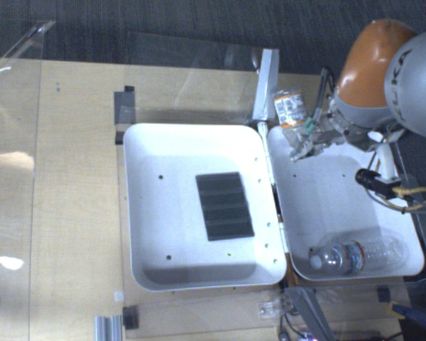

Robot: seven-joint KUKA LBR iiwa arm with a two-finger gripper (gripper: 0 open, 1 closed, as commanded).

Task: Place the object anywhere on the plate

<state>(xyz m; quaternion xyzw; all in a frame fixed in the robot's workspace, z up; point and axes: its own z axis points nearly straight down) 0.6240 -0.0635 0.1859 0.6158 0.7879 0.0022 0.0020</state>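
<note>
A dark ridged rectangular plate (226, 205) lies flat in the middle of the left white bin (145, 190). A small can with an orange and white label (289, 109) stands at the far left corner of the right bin (341, 190), by its rim. My gripper (303, 146) hangs over the far left part of the right bin, just below and to the right of the can. I see nothing clearly held in it. A clear plastic bottle (355, 254) lies on its side along the near edge of the right bin.
A grey metal bar (265, 84) stands behind the gap between the bins. A black cable (383, 187) loops from the arm over the right bin's right side. Clear plastic sheeting covers the bench to the left.
</note>
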